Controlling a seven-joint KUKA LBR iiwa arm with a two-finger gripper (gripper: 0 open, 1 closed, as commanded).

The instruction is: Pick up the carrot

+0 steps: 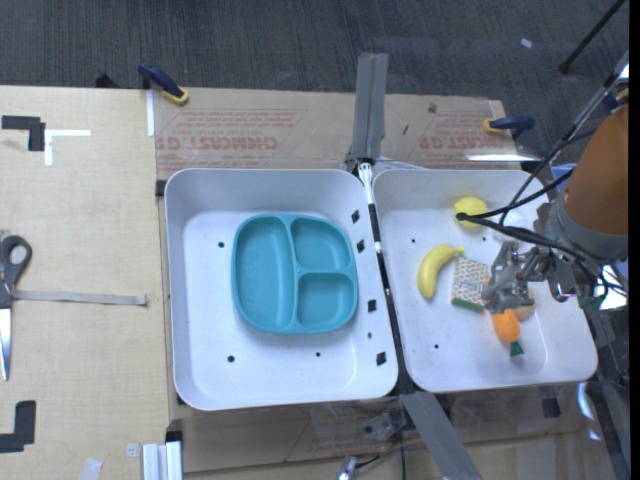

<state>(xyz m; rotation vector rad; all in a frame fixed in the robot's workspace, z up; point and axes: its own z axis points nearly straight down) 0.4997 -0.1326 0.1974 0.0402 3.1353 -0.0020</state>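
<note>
Over the right bin, the gripper is hovering just above the carrot, presumably lining up a grasp, though I cannot tell how its jaws are standing.

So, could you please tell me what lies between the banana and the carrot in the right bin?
In the camera view, a speckled sponge lies between the banana and the carrot, with the tool above its right edge.

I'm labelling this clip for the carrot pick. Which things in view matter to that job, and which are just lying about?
Belongs to the job:
carrot, in the right bin
claw, just above the carrot

Lying about:
banana
lemon
sponge
teal divided plate in the left bin
scissors on the bench
</note>
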